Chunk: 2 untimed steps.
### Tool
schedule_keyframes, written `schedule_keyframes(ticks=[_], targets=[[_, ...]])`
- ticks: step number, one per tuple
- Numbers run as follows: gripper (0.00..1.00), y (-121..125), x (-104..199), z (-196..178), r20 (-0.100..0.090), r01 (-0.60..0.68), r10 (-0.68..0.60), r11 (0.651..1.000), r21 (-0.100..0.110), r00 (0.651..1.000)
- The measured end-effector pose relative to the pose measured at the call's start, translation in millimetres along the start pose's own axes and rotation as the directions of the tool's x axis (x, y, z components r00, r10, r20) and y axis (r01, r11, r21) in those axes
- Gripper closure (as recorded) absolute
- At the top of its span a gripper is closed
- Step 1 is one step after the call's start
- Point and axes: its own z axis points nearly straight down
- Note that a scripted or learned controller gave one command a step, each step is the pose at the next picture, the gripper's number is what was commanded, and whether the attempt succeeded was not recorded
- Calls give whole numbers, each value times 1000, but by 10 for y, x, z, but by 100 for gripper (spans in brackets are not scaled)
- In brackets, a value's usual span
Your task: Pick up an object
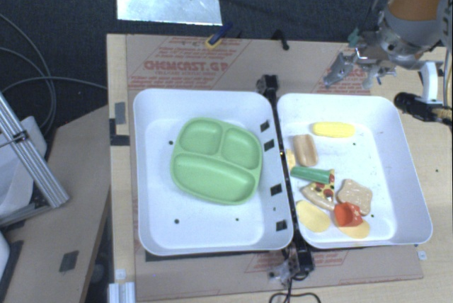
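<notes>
we are at the start of the pick: the end effector hangs above the desk just beyond the far rim of the right bin, with nothing between its fingers, and we cannot tell whether they are parted or closed. the toy foods lie in that bin, well below it in the view. nearest the arm is the yellow piece, lying flat near the far wall with its long axis running left to right. next to the divider the hot dog points roughly front to back, and the green piece lies crosswise below it. the left bin holds a green divided plate. next, we judge, the arm must travel over the bin, line its fingers across one item's short axis, and descend.
</notes>
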Motion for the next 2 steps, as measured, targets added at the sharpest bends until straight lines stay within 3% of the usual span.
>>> schedule_keyframes(ticks=[1, 2], targets=[[0, -706, 110, 1211, -4, -3, 3, 1000, 17, 1000], [0, -778, 925, 978, -5, 9, -9, 1000, 1, 1000]])
